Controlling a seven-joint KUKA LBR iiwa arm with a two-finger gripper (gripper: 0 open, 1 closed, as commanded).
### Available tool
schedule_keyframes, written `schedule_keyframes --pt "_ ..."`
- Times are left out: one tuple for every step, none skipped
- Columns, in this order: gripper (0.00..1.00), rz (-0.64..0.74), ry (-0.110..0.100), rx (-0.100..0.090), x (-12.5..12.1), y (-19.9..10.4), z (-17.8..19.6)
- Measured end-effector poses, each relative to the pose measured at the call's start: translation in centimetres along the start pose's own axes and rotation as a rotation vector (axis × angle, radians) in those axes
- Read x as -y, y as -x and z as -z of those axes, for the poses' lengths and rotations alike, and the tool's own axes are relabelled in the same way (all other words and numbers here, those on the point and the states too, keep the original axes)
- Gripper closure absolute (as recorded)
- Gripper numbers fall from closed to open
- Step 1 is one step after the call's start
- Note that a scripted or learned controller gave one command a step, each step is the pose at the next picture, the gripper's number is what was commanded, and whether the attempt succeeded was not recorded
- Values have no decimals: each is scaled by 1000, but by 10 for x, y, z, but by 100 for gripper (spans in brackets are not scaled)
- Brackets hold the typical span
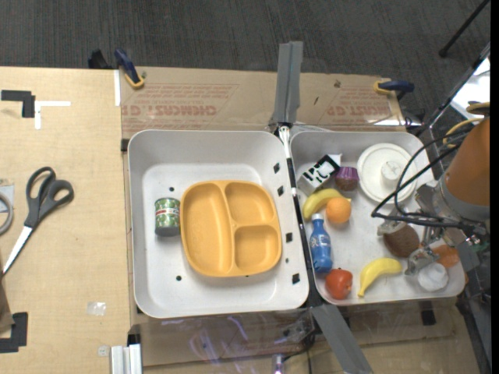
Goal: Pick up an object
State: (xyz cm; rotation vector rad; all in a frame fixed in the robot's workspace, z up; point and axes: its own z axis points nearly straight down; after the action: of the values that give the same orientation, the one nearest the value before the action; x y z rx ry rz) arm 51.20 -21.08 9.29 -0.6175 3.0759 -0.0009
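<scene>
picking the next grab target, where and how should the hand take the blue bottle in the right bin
Grip the blue bottle across its middle, coming straight down from above. It lies flat on the floor of the right bin, cap pointing up the picture, so its round sides are exposed. Close across the narrow width; the orange and tomato sit near its ends.

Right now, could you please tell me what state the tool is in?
Tool: low over the right bin's near right corner, by a banana; open or closed cannot be told.
</scene>
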Motion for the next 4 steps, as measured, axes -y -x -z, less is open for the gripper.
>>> schedule_keyframes --pt "0 -270 -1 4 28 150 1" --pt "0 -528 0 1 -50 182 0" --pt "0 -542 -1 -1 -24 75 4" --pt "0 -595 0 -2 -41 22 -1"
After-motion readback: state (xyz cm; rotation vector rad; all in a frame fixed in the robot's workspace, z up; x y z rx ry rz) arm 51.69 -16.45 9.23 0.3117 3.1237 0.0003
